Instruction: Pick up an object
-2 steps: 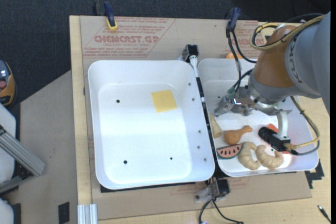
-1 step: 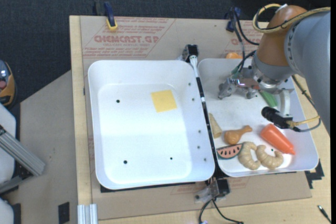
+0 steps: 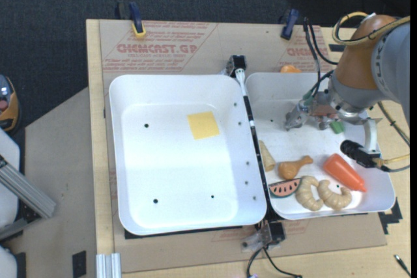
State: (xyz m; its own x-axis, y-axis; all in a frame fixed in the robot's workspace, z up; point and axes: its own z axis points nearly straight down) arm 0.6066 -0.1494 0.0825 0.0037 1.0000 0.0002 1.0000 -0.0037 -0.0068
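Note:
My gripper (image 3: 297, 119) hangs low over the back half of the right bin (image 3: 274, 98), with the grey arm (image 3: 365, 68) and its orange band reaching in from the right. A small green piece (image 3: 336, 127) peeks out beside the wrist. Nearer the front of that bin lie a toy drumstick (image 3: 294, 166), an orange carrot (image 3: 344, 172), a watermelon slice (image 3: 283, 189) and two tan curled pieces (image 3: 322, 194). A pale wedge (image 3: 266, 155) rests against the bin's left wall. In the left bin (image 3: 118, 140) a flat yellow square (image 3: 203, 125) lies alone.
An orange object (image 3: 290, 68) sits just behind the right bin's back rim. Black cables (image 3: 313, 49) loop above the wrist, and a black connector (image 3: 355, 152) hangs near the carrot. Clamps (image 3: 136, 21) hold the brown board (image 3: 104, 218) at the back.

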